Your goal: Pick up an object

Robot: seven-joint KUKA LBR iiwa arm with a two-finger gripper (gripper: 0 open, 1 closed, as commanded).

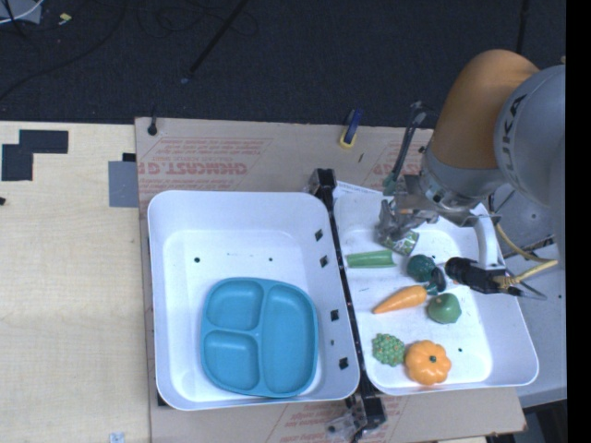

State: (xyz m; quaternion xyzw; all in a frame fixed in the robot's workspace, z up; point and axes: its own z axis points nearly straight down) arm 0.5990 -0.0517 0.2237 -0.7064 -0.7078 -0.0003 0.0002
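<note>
From above, two white bins sit side by side on a cardboard sheet [231, 155] on the pale table [65, 293], and their inner walls meet along a black-clipped seam. The left bin [175, 247] holds a blue divided plate [259, 337] in its near half, which leaves bare floor along its far wall and left side. The right bin [503, 349] is more crowded. The arm [489, 109] comes in from the right over this bin's far right corner, and the jaws hang low over the far middle of its floor, just beyond the toys. Whether the jaws are apart or together cannot be told, and nothing can be seen held between them. A green pod [369, 259] lies just left and near of them, close to the seam wall, with its long axis running left to right and almost level. To its right is a dark teal piece [421, 268]. A carrot [402, 299] lies just near of that, its long axis left to right on a slight slant, with the pointed tip to the left and a little nearer and the thick end by the teal piece. A round green fruit [444, 308] sits beside the carrot's thick end. Nearer the front wall are a broccoli floret [389, 349] and, touching or almost touching its right side, an orange pumpkin [428, 362]. Bare floor shows along the right wall and in the near right corner. There is also a narrow bare strip beside the seam, near of the pod.
</note>
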